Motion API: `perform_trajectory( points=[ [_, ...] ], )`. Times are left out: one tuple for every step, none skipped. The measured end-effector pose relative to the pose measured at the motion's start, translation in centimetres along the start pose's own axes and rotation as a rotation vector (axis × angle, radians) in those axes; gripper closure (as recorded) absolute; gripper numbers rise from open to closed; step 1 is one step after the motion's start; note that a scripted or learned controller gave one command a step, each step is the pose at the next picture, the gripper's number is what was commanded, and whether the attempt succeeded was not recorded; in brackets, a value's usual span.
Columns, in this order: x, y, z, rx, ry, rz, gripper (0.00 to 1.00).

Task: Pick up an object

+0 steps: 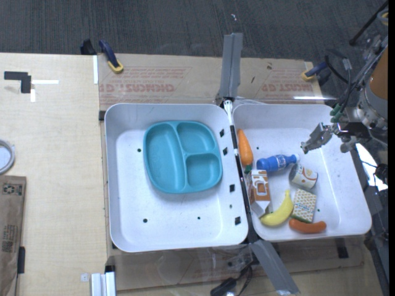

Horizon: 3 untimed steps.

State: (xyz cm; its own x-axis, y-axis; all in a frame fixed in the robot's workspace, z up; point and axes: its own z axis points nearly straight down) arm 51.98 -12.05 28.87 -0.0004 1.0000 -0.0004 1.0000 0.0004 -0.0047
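Arm: the grey arm with the orange band is reaching in from the right, its two-finger gripper (327, 137) hanging over the upper part of the right shallow white bin (355, 221)
Jaws: they are showing a small gap between the tips and nothing is sitting between them
Targets: the blue plastic bottle (276, 162) is lying just below and left of the jaws; the small white carton (304, 177) is sitting beside it
Crowded corner: the yellow toy banana (278, 210), the checked green-and-white packet (303, 205) and the red toy sausage (307, 227) are lying packed close together
Divider side: the orange toy carrot (245, 148) and the orange-and-white box (259, 186) are lying along the bin's left wall
Left bin: the teal sectioned plastic plate (183, 156) is resting there
Doing it well: I would judge the bottle the easiest pick, lying apart from the rest; turning the jaws across its narrow body and descending squarely before closing should be stopping it from rolling away
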Motion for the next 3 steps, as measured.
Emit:
perform_trajectory(
  points=[
    [3.7,2.5,-2.7,-0.002,-0.001,-0.082,0.00],
    [-0.6,3.0,14.2,0.000,0.001,-0.129,0.00],
    [-1.2,5.8,19.8,-0.002,0.001,-0.252,0.00]
  ],
)
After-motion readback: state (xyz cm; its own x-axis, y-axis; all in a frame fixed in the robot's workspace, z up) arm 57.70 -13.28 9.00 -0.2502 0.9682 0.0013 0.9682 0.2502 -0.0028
